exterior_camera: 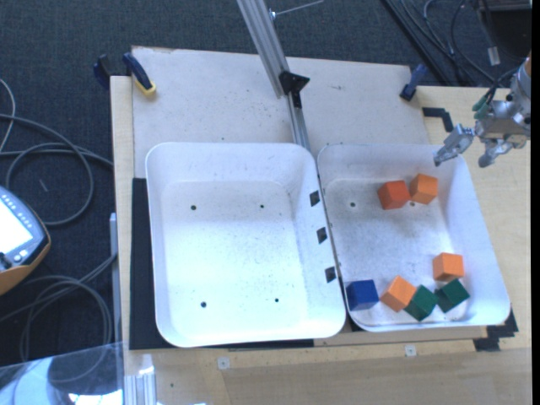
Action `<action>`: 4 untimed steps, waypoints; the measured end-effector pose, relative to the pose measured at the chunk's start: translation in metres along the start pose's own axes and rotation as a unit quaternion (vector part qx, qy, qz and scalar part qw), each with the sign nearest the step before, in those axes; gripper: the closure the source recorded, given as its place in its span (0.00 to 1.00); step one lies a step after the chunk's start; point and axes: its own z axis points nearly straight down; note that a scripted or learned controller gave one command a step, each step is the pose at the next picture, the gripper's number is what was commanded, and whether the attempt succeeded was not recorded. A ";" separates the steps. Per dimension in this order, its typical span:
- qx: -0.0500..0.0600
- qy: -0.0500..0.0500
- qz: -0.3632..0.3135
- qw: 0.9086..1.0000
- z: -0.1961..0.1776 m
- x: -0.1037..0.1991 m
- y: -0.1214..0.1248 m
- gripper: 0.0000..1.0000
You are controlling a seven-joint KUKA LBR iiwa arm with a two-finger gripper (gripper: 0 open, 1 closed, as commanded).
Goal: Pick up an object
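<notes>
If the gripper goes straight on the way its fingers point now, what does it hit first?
The gripper hangs open over the right bin's far right corner, fingers pointing down. It would probably meet the bin's rim or wall first, short of the orange blocks, though depth is unclear.

Arm was cut off by the right frame edge, only the wrist end in view. One green block partly hid behind its orange neighbour. Bottom-left clear plastic piece was cropped and blurred.

Open gripper above right bin rim, 7 blocks inside, left bin beside
</notes>
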 end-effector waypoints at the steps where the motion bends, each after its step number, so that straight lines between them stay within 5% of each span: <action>1: 0.004 0.003 -0.001 1.000 0.069 0.049 -0.030 0.00; 2: 0.005 0.002 0.002 1.000 0.145 0.038 -0.069 0.00; 3: -0.001 0.001 0.001 1.000 0.141 0.038 -0.065 0.00; 4: -0.007 -0.002 0.000 1.000 0.062 0.012 -0.005 0.00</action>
